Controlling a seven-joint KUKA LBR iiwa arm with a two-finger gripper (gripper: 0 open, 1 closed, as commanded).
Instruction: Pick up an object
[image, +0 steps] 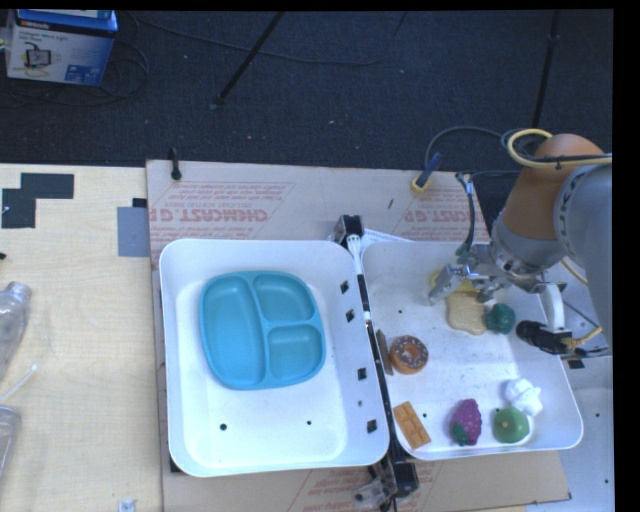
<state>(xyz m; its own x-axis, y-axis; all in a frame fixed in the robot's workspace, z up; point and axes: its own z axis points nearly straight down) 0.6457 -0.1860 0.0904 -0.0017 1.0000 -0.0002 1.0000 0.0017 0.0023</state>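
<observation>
**Gripper low over the right bin's far side**

Where the bench edge ran nearest the camera, brown cardboard (330, 490) showed under both white bins. Along the near wall of the right bin (560, 440) lay a row of small things: a tan wafer block (411, 424) just beside the divider, a purple grape bunch (465, 421), then a green apple (511, 426) touching a white crumpled piece (523, 394) in the near right corner. Farther in, a chocolate doughnut (408, 354) sat close to the divider with bare white floor around it. The left bin (190, 420) held a blue divided plate (263, 329), with open floor on its near side and only narrow margins elsewhere.

Deeper in the right bin, a pale yellow lump (465, 312) touched a dark green ball (500, 319). The gripper (466, 280) hung low just beyond the lump; whether its fingers stood released or clenched could not be told, and nothing showed between them. The grey arm (585, 235) with its orange band crowded the bin's right side, leaving little room there.

Beyond the bins, the cardboard met a pale wooden bench top (70, 300) on the left, where a clear plastic bottle (12, 310) lay at the edge. Farthest off was dark carpet (300, 90) and a blue box (62, 42).
</observation>
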